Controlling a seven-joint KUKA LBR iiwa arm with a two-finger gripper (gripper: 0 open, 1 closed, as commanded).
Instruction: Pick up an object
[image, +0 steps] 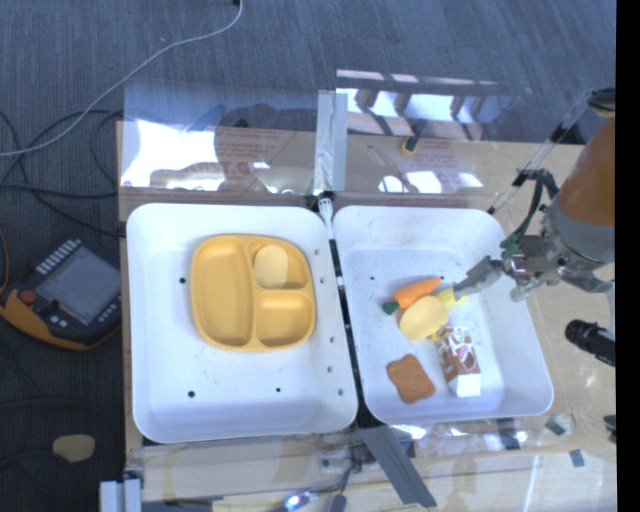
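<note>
Bench (590, 385) on dark grey carpet (80, 60); two white bins (160, 400). Gripper (478, 275) over right bin, opening indeterminate.

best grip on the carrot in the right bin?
Take the carrot across its orange middle, coming straight down. It lies flat, long and thin, so closing across its narrow width fits. Its right tip nears the gripper; the yellow lemon crowds its lower side.

- I see an orange carrot (417, 292) touching a yellow lemon (423, 318).
- Brown cookie (410, 377) lies flat, near front.
- Small carton (459, 361) beside it, on its side.
</note>
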